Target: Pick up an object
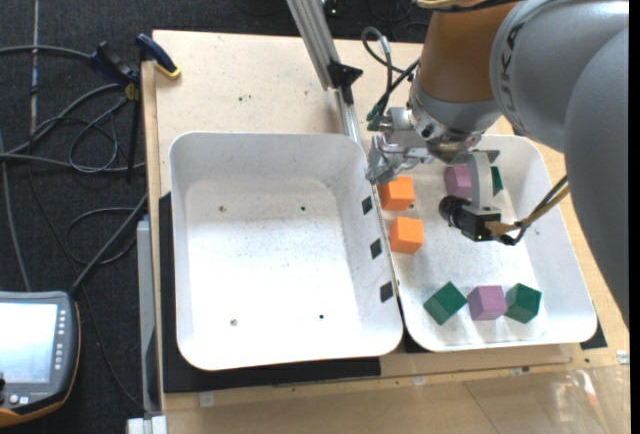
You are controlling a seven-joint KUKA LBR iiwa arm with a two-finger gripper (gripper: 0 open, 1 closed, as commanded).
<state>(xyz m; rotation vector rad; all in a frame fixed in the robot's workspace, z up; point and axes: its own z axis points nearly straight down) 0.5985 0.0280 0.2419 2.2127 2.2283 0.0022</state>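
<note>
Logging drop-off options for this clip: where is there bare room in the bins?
The left bin offers bare floor wall to wall. The right bin is crowded: orange cubes by the divider under the gripper, green and purple cubes along the near wall.

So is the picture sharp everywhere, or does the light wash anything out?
Camera view: the white bins look bright but keep their specks, the blocks such as the orange one are crisp, and the big grey arm close to the lens looks soft.
</note>
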